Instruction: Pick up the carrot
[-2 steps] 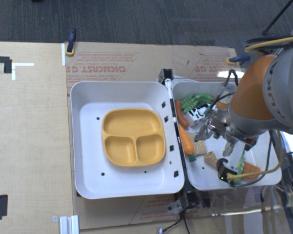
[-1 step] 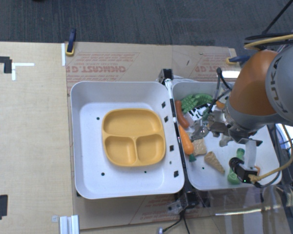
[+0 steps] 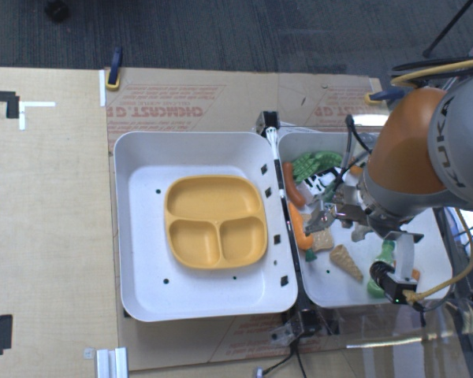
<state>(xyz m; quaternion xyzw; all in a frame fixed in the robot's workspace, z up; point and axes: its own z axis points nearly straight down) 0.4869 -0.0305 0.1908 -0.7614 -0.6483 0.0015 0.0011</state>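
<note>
The carrot (image 3: 299,229) is a short orange piece lying along the left wall of the right bin (image 3: 325,288), about halfway down. My gripper (image 3: 329,214) hangs low over that bin just right of the carrot, below the grey arm with its orange band (image 3: 410,144). Nothing shows held in it. The arm hides much of the bin's right half.
A red-orange stick (image 3: 289,183) lies above the carrot by the same wall. Green leafy food (image 3: 314,164), a tan cone (image 3: 346,261), a beige chunk (image 3: 323,242) and a green piece (image 3: 377,286) share the right bin. The left bin (image 3: 134,235) holds a yellow divided plate (image 3: 216,220).
</note>
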